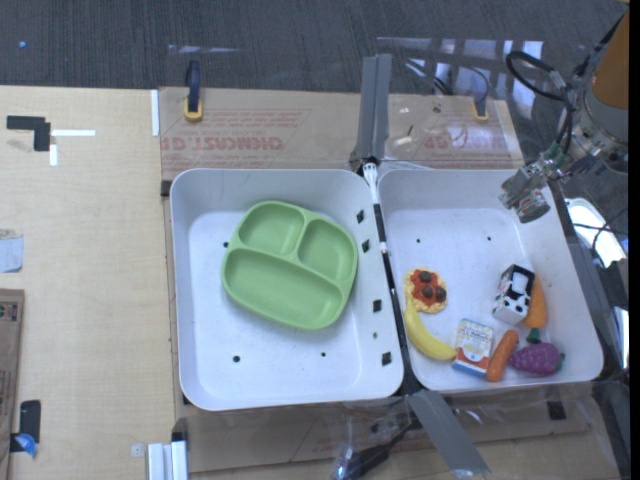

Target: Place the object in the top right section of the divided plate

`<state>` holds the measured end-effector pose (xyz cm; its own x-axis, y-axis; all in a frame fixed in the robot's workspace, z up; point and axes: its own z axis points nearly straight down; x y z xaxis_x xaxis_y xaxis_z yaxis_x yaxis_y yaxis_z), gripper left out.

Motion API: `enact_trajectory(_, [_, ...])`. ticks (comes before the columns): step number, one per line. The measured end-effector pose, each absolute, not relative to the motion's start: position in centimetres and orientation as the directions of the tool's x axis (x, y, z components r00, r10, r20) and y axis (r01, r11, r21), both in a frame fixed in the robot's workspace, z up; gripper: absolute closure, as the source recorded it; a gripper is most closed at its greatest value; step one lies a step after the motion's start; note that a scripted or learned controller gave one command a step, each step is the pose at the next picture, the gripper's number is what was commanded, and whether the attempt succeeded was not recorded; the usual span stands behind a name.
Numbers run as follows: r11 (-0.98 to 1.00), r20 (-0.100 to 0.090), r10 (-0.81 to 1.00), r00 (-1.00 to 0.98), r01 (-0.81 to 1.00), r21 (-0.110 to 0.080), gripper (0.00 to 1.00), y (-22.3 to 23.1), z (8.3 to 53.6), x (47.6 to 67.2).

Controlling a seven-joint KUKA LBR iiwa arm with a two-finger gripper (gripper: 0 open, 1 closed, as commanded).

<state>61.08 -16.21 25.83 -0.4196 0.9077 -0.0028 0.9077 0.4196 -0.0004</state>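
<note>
Right bin, near edge: purple grapes, carrot, small carton, banana. Behind them: pizza slice, cow toy. Left bin: green divided plate, all sections bare. Farthest back, gripper hovers over right bin's far right corner, holding nothing; finger gap can't be told.

You're looking down on a pale wooden bench with dark grey carpet beyond its far edge. A brown cardboard sheet with reversed red lettering lies under the 2 white bins, pinned by a yellow-tipped clamp. Black tape marks sit at the bench's left.
</note>
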Motion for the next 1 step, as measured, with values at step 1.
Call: enact_trajectory(1, [0.297,-0.001,0.955,-0.297,0.955,-0.001,1.00,-6.42,23.79,63.72])
